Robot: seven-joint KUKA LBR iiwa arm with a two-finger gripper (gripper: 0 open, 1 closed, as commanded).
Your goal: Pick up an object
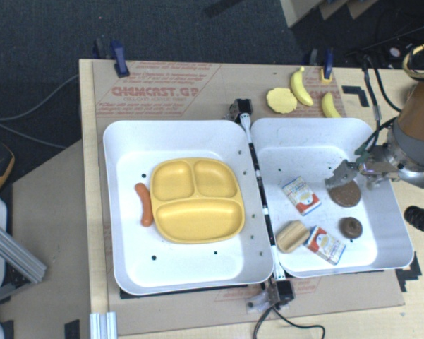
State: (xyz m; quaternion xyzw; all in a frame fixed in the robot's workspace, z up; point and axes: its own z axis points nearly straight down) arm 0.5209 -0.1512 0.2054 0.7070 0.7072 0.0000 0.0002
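Gripper [341, 177], jaw state not discernible, is positioned just above the flat brown disc [347, 195] in the right bin [388, 253].

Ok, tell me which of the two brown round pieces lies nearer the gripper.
The upper brown disc, right beside the gripper; the other lies lower, toward the bin's front.

Red print on counter [162, 87] behind left bin reads "CHEMCAST GP", with smaller red lines above and below too fine to read. Printing on two small packets [301, 195] in right bin illegible.
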